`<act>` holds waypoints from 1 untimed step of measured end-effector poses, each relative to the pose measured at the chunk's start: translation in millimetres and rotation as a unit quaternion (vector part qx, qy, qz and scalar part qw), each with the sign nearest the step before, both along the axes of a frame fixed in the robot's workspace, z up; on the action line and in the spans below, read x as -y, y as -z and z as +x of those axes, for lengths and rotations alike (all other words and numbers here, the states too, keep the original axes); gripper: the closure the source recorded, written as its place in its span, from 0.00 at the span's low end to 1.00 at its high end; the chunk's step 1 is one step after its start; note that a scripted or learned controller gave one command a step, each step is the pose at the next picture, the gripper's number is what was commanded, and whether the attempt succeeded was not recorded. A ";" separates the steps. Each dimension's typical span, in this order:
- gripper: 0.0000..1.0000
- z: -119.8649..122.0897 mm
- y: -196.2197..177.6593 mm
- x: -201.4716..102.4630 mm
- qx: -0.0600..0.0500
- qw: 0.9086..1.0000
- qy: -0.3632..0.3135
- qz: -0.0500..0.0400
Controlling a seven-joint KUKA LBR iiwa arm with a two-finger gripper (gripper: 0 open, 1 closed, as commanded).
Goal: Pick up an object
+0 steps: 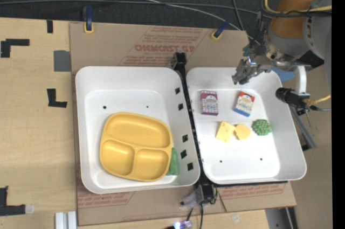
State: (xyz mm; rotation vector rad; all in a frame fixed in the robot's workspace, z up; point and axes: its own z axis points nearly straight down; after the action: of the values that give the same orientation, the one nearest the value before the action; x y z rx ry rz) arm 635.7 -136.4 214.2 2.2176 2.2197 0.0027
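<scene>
I have the gripper [243, 73] poised above the far edge of the right-hand shallow white bin [285, 168]. I cannot tell how wide it stands, and I see nothing held in it. The nearest candidate is the small white carton with a red top and blue base [245, 103], lying just nearer the camera than the gripper, its long axis running roughly far-to-near. Left of it sits a maroon card packet [209, 102]; beyond lie two yellow cheese-like wedges [233, 131] and a green knobbly ball [261, 127]. I judge a short move toward the camera and a descent would reach it.
</scene>
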 end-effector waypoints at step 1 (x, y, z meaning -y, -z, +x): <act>1.00 0.2 -2.2 -0.7 -0.002 1.000 0.000 0.001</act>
State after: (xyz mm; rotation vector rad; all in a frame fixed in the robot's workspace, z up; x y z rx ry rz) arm 635.9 -135.7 216.4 2.2199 2.2235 -0.0011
